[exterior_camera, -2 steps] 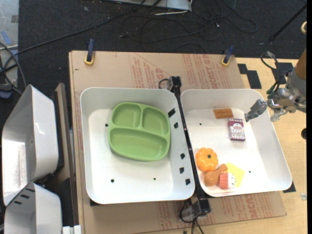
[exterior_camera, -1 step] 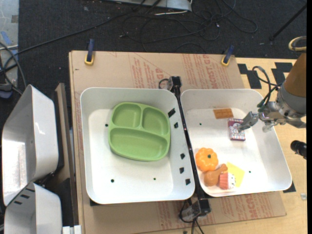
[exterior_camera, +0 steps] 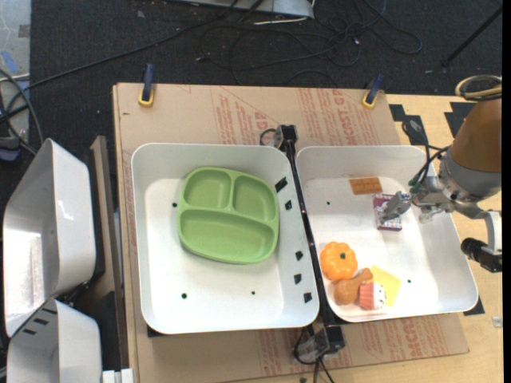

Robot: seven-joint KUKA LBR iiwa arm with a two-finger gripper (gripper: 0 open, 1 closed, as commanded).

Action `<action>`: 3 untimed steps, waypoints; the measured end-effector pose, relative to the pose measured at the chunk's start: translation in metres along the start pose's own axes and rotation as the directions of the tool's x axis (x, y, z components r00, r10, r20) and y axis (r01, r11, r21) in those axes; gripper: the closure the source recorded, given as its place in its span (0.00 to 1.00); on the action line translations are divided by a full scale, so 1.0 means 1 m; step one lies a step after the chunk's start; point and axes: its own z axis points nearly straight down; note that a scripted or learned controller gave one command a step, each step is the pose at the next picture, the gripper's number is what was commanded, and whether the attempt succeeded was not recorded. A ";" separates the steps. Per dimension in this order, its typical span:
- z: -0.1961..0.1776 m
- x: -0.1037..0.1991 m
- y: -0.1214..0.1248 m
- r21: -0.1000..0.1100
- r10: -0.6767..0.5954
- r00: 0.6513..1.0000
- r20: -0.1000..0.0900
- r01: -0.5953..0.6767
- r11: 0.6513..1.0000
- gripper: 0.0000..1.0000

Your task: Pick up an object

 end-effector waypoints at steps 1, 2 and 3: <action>-0.013 0.000 0.001 -0.004 0.000 1.000 0.001 0.000 1.000 1.00; -0.073 -0.003 0.010 -0.009 -0.004 1.000 0.003 0.004 1.000 1.00; -0.126 -0.003 0.011 -0.009 -0.004 1.000 0.003 0.004 1.000 1.00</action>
